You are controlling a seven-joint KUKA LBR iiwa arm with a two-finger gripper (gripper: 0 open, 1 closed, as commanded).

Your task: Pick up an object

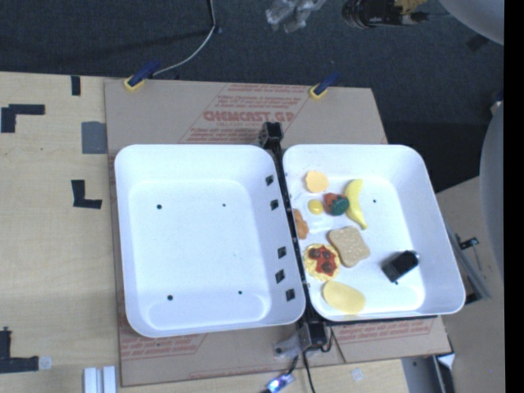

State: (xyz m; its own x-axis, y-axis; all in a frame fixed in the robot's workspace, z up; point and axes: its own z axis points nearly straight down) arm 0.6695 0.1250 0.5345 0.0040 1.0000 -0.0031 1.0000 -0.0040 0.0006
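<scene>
Item 1. My gripper (293, 5): hung high over the dark floor beyond the far edge of the bench, well apart from both bins. It was blurred; whether my jaws stood wide or narrow I could not tell. Nothing was seen between them.

Item 2. Right bin (412, 160): held all the loose objects.
- round orange piece (317, 182), at the far end, near the dividing wall;
- red and green lump (334, 204), just beside the banana (355, 202);
- small yellow piece (315, 207), left of that lump;
- orange piece (300, 224), against the dividing wall;
- bread slice (349, 246), mid-bin;
- yellow disc with red topping (321, 259), touching the bread's left edge;
- pale yellow oval (344, 296), at the near end;
- black block (400, 265), to the right, apart from the rest.

Item 3. Left bin (131, 164): white, set edge to edge with the right one.

Item 4. Cardboard sheet (246, 113): lay beneath both bins, with a blue and yellow clamp (141, 75) at its far left corner.
</scene>
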